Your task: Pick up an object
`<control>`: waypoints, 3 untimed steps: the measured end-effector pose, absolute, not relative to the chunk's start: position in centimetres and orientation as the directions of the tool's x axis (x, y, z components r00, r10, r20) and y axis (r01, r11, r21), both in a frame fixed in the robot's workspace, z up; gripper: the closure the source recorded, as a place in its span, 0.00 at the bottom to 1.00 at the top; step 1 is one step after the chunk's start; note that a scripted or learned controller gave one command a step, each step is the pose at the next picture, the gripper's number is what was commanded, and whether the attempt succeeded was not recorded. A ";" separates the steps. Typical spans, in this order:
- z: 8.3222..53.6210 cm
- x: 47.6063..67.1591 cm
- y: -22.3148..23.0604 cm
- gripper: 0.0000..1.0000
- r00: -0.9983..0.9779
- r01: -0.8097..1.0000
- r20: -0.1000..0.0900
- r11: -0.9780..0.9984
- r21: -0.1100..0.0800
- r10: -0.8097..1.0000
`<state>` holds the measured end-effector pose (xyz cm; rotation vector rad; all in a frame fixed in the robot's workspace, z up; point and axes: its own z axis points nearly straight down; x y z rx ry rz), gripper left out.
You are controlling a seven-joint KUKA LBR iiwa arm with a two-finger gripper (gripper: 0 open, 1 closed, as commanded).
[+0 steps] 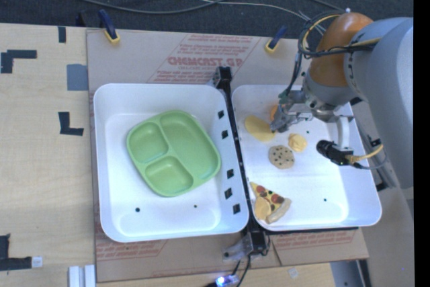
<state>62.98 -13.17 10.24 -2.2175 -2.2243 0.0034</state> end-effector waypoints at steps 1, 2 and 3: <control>14.6 63.1 -12.5 1.00 -0.002 1.000 0.000 0.002 0.002 1.000; 18.9 63.1 -12.6 1.00 -0.001 1.000 0.000 0.001 0.003 1.000; 24.8 62.8 -11.8 1.00 -0.002 1.000 0.000 0.002 0.004 1.000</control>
